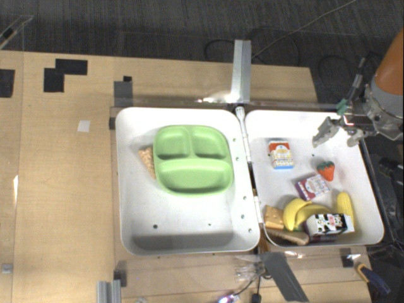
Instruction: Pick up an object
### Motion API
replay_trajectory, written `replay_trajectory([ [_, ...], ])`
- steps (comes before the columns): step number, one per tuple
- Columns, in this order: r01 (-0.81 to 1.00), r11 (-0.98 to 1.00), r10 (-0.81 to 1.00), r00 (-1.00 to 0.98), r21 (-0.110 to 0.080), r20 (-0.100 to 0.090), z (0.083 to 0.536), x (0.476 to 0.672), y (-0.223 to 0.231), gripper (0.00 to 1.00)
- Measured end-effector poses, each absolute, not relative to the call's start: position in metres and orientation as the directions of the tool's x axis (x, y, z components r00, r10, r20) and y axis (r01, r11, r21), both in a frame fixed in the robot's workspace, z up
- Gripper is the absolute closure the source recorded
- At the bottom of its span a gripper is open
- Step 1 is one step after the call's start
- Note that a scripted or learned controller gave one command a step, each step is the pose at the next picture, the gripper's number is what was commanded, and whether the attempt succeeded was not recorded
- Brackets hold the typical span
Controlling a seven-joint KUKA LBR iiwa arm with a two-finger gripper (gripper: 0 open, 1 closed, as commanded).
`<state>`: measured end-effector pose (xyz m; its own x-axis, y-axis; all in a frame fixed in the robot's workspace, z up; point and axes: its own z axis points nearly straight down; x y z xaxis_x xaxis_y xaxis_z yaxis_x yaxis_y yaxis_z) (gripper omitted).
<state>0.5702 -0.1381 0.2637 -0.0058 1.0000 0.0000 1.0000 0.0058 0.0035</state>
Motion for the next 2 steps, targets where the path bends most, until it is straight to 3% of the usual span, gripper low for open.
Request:
replay_trajectory([
  [1, 0.995, 0.097, 0.995, -0.097, 0.004, 0.000, 0.135, 0.619, -0.134, 0.00],
  [2, 0.984, 0.177, 0.984, -0.177, 0.015, -0.004, 0.091, 0.604, -0.091, 0.00],
])
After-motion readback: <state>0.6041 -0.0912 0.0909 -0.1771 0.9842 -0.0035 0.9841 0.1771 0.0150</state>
